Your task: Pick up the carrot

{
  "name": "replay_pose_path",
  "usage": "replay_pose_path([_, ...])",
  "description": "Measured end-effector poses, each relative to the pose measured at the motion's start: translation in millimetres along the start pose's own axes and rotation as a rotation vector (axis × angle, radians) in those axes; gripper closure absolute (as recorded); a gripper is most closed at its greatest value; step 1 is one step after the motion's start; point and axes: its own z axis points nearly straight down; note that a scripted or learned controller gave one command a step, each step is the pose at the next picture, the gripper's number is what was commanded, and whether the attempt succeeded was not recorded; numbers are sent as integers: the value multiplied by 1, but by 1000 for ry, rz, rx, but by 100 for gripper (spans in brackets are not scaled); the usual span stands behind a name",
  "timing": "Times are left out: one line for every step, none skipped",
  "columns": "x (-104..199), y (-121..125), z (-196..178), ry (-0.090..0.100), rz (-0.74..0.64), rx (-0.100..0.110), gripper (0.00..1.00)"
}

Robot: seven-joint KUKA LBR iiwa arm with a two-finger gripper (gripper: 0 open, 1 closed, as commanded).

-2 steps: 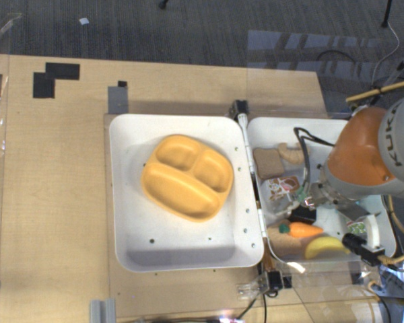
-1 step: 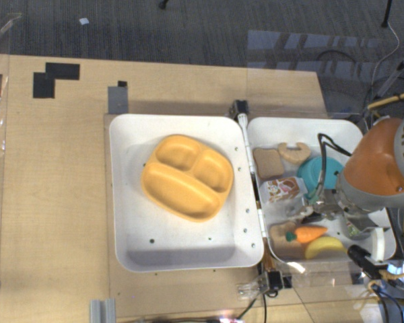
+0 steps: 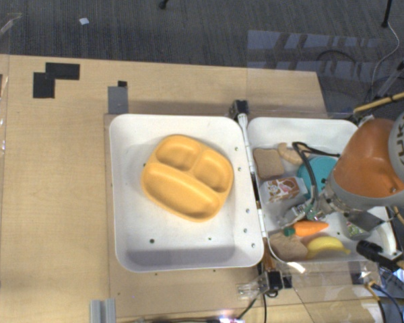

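Observation:
The carrot (image 3: 310,228), orange with a green stub at its left end, lies in the right bin (image 3: 337,122) near the front. My gripper (image 3: 310,211) hangs just behind and above it, under the arm's orange band (image 3: 367,161). The gripper's tip is dark and cluttered and looks close to or touching the carrot's top. I cannot make out whether the carrot is gripped.
A yellow banana (image 3: 326,245) and a brown bread piece (image 3: 287,247) lie in front of the carrot. A small printed carton (image 3: 281,189), another brown slab (image 3: 270,160) and a teal object (image 3: 318,171) sit behind. The left bin (image 3: 129,200) bears a yellow divided plate (image 3: 187,175).

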Motion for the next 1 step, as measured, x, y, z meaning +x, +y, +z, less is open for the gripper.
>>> replay_pose_path([3, 3, -1, 0, -736, -4, 0])
